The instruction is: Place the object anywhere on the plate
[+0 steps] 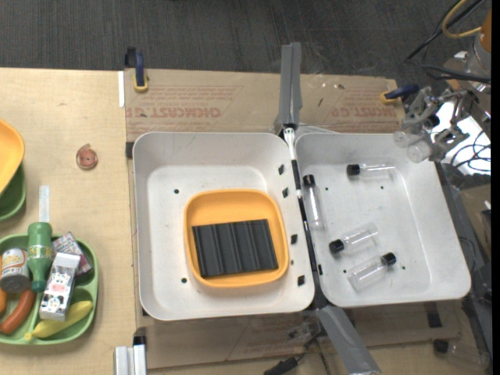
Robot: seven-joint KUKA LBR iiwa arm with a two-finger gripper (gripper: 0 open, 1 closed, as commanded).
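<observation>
Claw first: hangs at the far right corner of the right bin, over its rim, with cables and grey arm parts crowded behind. Cannot tell how wide it stands, too small and cluttered to read. Nothing visibly in its grasp.

Orange plate near the middle of the left bin, lying flat, clear of all four walls. On the plate, a black ribbed slab, flat, covering most of the plate's floor and staying inside the rim.

Four clear vials with black caps in the right bin, all on their sides. One near the far wall, below and left of the claw. One lengthways along the left wall, just beside the seam between the bins. Two more toward the near side: one mid-bin, the other just nearer and to its right, close but apart. All well apart from the plate.

Cannot tell from this view which of these counts as the object: slab already on the plate, vials all off it.

Cardboard under the bins. On the wooden surface at left, a green tray of toy food with a green bottle, and a yellow bowl cut by the frame edge.
</observation>
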